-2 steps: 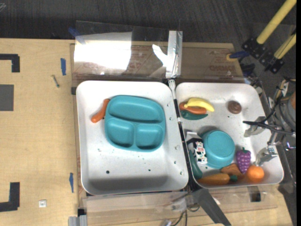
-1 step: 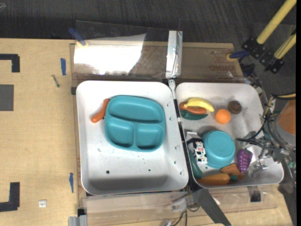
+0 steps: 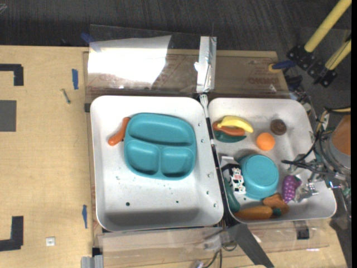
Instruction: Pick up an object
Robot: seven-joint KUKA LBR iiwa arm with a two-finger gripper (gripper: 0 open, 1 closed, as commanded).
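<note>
Two white bins [image 3: 106,166] sit on a tan bench [image 3: 44,149] over dark floor [image 3: 167,4]; the hand's state is unclear.

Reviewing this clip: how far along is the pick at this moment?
Nothing looks picked yet. The tool sits at the right bin's right edge beside the purple grapes, with nothing visibly held. The teal bowl and orange ball lie untouched. Grasping and lifting remain.
</note>
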